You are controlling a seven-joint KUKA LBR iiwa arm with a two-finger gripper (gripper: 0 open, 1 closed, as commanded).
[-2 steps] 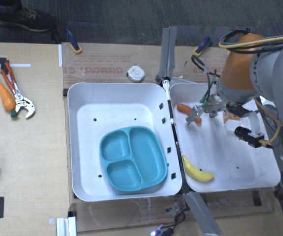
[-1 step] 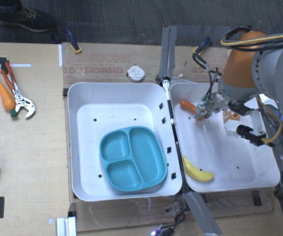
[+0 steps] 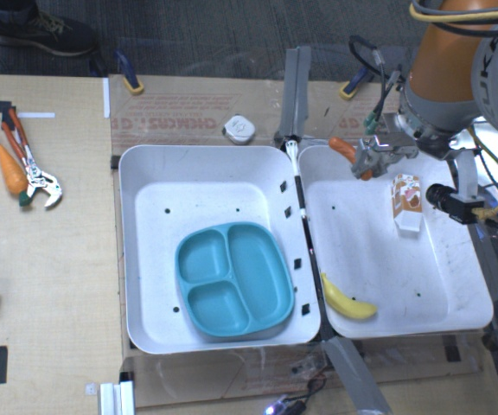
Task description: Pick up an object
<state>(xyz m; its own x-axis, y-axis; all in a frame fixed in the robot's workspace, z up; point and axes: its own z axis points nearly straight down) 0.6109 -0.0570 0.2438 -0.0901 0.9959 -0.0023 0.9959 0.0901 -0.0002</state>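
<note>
Even, bright overhead lighting is seen; soft shadows are cast inside both bins (image 3: 137, 232). Glare is visible at three o'clock; focus is slightly soft throughout.

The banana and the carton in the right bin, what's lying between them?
Nothing: in the camera view, the stretch from the banana up to the carton is bare white floor of the right bin.
</note>
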